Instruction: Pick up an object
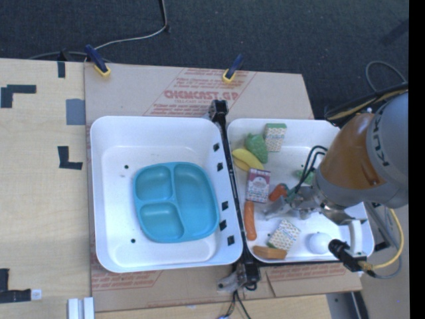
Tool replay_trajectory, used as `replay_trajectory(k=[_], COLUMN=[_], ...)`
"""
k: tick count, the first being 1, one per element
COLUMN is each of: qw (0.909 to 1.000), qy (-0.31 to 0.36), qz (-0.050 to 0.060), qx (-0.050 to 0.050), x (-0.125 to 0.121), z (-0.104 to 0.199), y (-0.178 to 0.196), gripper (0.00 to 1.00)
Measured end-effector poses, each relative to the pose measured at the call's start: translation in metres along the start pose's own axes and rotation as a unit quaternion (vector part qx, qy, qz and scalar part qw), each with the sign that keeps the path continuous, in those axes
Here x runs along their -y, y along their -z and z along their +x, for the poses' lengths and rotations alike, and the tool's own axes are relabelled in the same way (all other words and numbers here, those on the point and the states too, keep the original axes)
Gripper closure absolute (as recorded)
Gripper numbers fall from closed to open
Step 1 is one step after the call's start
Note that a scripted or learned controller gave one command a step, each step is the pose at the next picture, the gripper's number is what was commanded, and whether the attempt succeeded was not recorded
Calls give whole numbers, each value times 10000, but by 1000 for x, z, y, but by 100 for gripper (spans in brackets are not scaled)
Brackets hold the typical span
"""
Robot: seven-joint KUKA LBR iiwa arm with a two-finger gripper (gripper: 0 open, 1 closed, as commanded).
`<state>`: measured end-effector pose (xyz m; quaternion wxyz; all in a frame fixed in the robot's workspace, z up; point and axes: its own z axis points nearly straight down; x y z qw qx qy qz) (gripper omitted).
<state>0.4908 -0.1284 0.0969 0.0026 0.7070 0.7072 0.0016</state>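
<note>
Over the right bin [332, 126] we see our hand [282, 203] low among the items, fingers spread narrowly with nothing between them. Just beside it lie a red carton [258, 185], an orange carrot [250, 220] and a checkered packet [286, 234]. Across the divider, the left bin [106, 138] carries a blue sectioned plate [175, 201].

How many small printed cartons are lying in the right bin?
3: a green-and-white carton at the far side, a red-and-white carton mid-bin, a checkered carton near the front edge. The arm may hide others.
</note>
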Motion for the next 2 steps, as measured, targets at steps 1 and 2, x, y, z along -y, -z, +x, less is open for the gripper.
replay_trajectory(k=[1,2], qw=[10000,10000], qy=[7,2], qz=[12,2], qx=[-2,15], x=[-63,-63], z=[16,14], y=[-11,-1], gripper=[0,100])
